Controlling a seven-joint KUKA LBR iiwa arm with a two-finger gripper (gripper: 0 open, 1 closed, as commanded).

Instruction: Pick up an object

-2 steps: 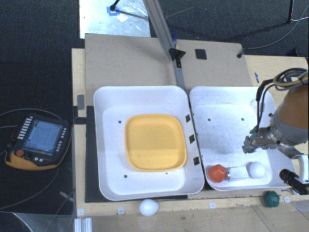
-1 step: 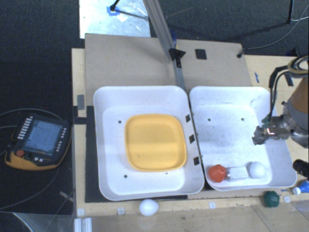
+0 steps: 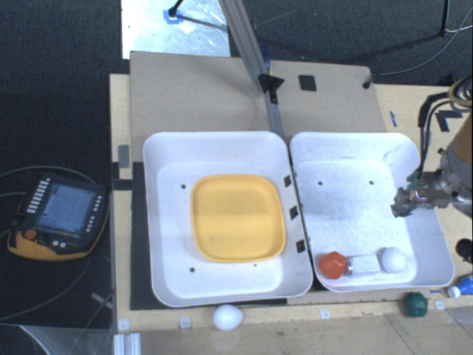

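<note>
Camera view shows the bench (image 3: pixel 325 102) carrying two white bins side by side. Left bin (image 3: pixel 166 220) holds a square yellow plate (image 3: pixel 238 217) at its centre, with bare floor all round it. Right bin (image 3: pixel 347 198) has most of its floor open; its contents lie along the near wall: a red ball (image 3: pixel 332 265), a small white block (image 3: pixel 363 264) touching it, and a white ball (image 3: pixel 392 259) just beside the block. The arm enters from the right, its gripper (image 3: pixel 403 202) low over the right bin's right rim, well apart from those three objects. Whether the gripper is released or clenched cannot be told; nothing is seen in it. Outside the bins, a white egg-shaped object (image 3: pixel 228 316) rests on the bench's near edge, a green ball (image 3: pixel 415 304) near the right corner.
</note>
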